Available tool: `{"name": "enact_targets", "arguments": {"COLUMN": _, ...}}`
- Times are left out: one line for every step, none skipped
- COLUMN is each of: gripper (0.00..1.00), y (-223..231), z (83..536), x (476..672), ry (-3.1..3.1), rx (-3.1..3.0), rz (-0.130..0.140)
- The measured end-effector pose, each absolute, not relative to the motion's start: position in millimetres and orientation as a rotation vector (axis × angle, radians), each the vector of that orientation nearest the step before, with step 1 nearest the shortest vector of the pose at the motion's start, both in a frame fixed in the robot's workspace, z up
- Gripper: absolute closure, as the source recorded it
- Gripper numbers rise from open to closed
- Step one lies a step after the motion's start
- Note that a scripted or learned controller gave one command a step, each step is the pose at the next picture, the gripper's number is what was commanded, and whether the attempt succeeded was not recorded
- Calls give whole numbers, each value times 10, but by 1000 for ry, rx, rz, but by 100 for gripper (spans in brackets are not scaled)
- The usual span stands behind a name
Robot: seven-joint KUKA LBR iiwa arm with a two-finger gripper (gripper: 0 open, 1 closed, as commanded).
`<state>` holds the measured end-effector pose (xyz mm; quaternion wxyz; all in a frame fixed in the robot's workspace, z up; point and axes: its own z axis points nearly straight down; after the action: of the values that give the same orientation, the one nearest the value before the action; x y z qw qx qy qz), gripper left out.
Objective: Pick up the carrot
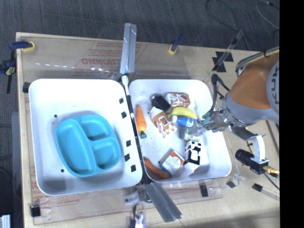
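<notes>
The carrot [140,119] is a short orange taper with a green tip. It lies along the left wall of the right bin [218,163], beside the divider between the two bins. My gripper [204,125] hangs over the right side of that bin, next to a blue bottle [186,122] and above a black-and-white carton [194,152]. It is well to the right of the carrot, and a pile of items lies between them. Nothing can be seen held in the gripper.
The right bin also holds a banana [184,113], a black item [159,101], small printed cartons [164,122] [178,99] [172,163] and a brown sausage [156,169]. A blue divided tray [88,144] lies in the left bin [42,94].
</notes>
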<state>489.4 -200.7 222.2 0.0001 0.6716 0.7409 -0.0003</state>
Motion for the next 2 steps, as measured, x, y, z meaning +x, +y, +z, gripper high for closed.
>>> {"name": "enact_targets", "arguments": {"gripper": 100, "y": -1308, "z": 2125, "x": 4766, "ry": 2037, "rx": 2400, "rz": -5}}
{"name": "enact_targets", "arguments": {"gripper": 100, "y": -345, "z": 2112, "x": 4767, "ry": 1401, "rx": 2816, "rz": -4}}
